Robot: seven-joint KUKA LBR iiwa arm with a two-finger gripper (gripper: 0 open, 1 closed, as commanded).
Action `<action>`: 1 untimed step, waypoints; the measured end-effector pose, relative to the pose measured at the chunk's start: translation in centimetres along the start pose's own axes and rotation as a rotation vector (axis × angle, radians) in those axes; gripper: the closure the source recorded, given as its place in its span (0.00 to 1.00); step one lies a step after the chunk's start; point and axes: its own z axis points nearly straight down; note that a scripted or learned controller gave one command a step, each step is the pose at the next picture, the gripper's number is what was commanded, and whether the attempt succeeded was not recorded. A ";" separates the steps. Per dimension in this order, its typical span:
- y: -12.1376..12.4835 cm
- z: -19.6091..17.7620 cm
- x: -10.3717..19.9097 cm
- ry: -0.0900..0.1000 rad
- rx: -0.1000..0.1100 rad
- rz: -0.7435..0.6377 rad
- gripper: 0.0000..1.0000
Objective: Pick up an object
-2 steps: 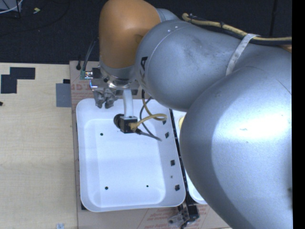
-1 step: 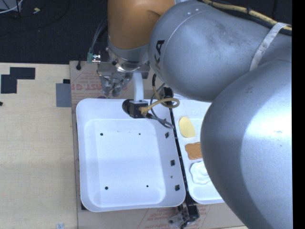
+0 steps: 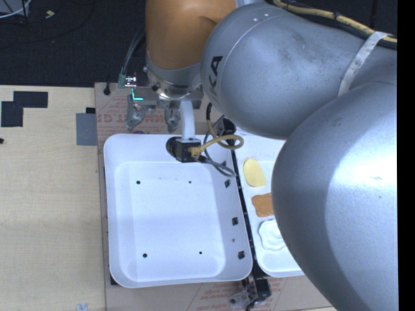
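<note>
My gripper point(image 3: 154, 116) hangs over the bench just beyond the far rim of the left bin point(image 3: 115, 206). Its two fingers point(image 3: 136, 116) stand apart, open, with only the brown bench surface showing between them. In the right bin point(image 3: 280, 272), three things lie in a row along its left side. The farthest is a yellow oval piece point(image 3: 253, 172). A flat orange-brown piece point(image 3: 262, 203) comes after it, and a white lumpy piece point(image 3: 271, 236) lies nearest. The arm's large grey body hides most of the right bin.
The left bin has a white floor with small dark holes. A dark divider point(image 3: 238, 199) runs between the two bins. Left of the bins the tan bench bears black and grey patches point(image 3: 84, 128).
</note>
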 end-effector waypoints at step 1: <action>0.0 -1.0 0.0 -0.001 0.001 -0.005 1.00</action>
